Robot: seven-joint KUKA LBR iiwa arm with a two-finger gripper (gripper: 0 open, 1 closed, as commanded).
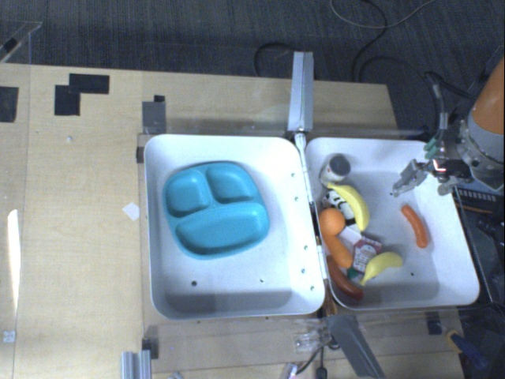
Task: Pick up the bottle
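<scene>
white bins: two shallow bins sit side by side on the wooden bench; the left bin (158, 235) carries a blue divided plate (215, 208) near its middle.
right bin: the right bin (450, 279) holds a crowd of things along its left wall and a lone orange sausage-like piece (415, 225) nearer its right wall.
bottle: the bottle (338, 166), as best i can judge, is the small grey-capped thing by the right bin's upper left corner, close to the left wall; it is too small to be sure.
neighbours: a banana (353, 204) lies just below the bottle, then an orange (332, 223), a small red-and-white packet (364, 253) and a second banana (379, 265) toward the lower left corner.
arm: the grey arm with its orange band (489, 105) reaches in over the right bin's upper right corner.
gripper: the gripper (410, 178) hovers over bare bin floor right of the bottle, well apart from it, with nothing between its fingers.
fingers: too small and blurred to say whether they stand apart or together; i cannot tell.
risk, clutter: the banana sits so near the bottle that a descent slightly off could close on fruit instead.
risk, wall: the bottle's place by the left wall and corner leaves little room for a finger on that side; a finger might strike the rim.
risk, shape: if round and lying down, it could roll away when nudged.
</scene>
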